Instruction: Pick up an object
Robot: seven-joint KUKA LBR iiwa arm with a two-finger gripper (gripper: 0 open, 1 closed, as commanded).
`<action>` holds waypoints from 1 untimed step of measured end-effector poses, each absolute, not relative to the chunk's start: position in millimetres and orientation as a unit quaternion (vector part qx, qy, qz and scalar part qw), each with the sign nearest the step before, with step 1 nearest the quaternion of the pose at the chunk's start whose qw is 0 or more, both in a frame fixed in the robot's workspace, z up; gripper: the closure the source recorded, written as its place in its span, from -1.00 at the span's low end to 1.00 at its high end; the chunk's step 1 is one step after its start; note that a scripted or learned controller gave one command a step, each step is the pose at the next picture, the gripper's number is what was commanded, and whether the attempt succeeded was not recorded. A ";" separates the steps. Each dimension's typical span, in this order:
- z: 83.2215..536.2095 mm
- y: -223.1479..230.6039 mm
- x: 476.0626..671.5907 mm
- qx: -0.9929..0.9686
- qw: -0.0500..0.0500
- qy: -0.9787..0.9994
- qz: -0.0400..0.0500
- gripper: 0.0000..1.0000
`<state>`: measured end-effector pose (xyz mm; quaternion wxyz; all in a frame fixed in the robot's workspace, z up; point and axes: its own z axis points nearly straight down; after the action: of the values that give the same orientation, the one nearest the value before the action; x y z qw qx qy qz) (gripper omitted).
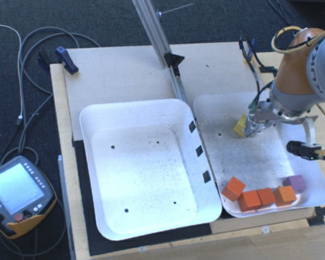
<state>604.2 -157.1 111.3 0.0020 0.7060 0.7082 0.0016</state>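
Where claw (252,129) meets yellow block (240,126) (grip unclear), speckled white bin (228,106), orange cubes (257,196).

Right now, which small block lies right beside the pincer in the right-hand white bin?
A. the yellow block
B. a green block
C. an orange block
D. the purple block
A: the small yellow block sits by the pincer in the upper part of the right-hand shallow white bin, while the orange blocks and the purple block lie along its near edge.
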 end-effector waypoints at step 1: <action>110.6 -157.1 604.0 0.706 0.002 0.708 0.001 -1.00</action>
<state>604.0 -157.1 110.6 0.0016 0.7060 0.7082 0.0012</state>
